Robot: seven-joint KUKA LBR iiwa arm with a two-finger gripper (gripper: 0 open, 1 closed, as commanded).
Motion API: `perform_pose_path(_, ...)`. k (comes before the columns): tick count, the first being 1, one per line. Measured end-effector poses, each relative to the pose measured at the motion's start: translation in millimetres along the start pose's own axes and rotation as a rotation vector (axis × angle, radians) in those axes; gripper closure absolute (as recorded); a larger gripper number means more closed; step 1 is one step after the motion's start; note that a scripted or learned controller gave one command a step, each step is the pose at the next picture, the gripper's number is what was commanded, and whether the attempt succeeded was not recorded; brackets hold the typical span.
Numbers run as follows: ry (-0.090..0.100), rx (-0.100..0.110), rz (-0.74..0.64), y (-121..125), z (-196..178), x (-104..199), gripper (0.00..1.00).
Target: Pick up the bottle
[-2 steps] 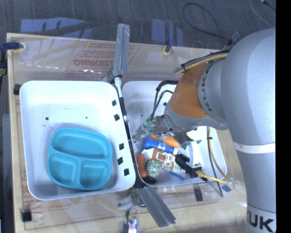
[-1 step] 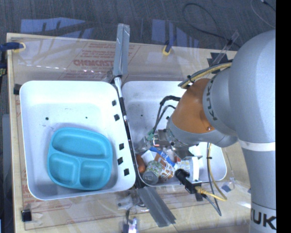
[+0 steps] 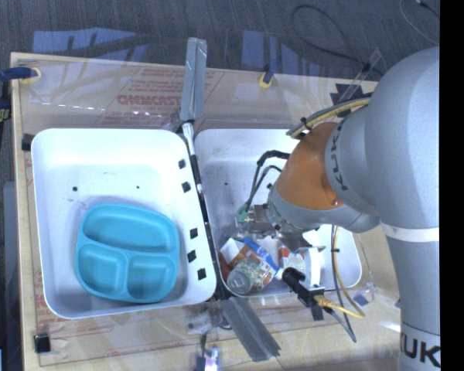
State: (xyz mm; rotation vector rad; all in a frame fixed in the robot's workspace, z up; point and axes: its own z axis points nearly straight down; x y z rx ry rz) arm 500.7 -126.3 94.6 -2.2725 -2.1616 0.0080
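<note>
Gripper (image 3: 255, 221) lowered into right bin (image 3: 224, 149), just above bottle (image 3: 250, 269) lying there; jaw state cannot be told. Blue tray (image 3: 127, 252) seen in left bin (image 3: 50, 149).

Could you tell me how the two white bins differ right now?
The left bin holds a single blue tray, lying flat; the right bin holds a small pile of clutter at its near end. The arm hangs over the right bin, not the left. Both are shallow, white and side by side.
</note>
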Motion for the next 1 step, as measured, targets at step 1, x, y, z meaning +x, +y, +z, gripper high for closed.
perform_pose_path(1, 0.000, -0.003, -0.086, 34.8, -148.3, 56.3, 1.00)
